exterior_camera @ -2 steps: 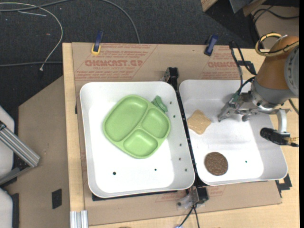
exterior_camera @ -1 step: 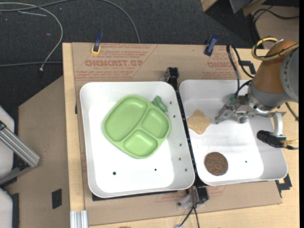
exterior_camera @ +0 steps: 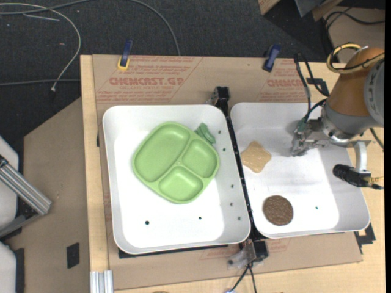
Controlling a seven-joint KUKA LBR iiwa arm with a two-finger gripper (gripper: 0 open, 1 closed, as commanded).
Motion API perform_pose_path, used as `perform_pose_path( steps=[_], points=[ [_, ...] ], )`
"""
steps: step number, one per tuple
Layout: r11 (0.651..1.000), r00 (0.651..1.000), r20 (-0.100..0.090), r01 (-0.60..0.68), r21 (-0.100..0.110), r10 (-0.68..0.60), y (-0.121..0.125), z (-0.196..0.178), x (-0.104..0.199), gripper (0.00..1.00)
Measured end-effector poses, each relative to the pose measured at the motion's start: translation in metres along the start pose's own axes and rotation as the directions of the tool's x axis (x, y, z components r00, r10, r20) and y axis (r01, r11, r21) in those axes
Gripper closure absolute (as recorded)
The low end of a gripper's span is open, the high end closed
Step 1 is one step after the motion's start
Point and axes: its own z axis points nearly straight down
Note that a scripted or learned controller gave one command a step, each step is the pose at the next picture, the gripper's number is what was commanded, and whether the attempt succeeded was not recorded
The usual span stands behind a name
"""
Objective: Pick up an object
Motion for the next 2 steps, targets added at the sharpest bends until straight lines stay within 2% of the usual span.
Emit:
perform_pose_path(
  steps=[1, 2],
  points=[
    [1.000, 1.000, 0.003, -0.001, -0.004, 0.001, -0.008, -0.051, 0.001, 1.00],
    [1.000, 1.000, 0.004, 0.001, -0.007, -0.001, 0.002, -0.100, 0.002, 1.00]
  ],
)
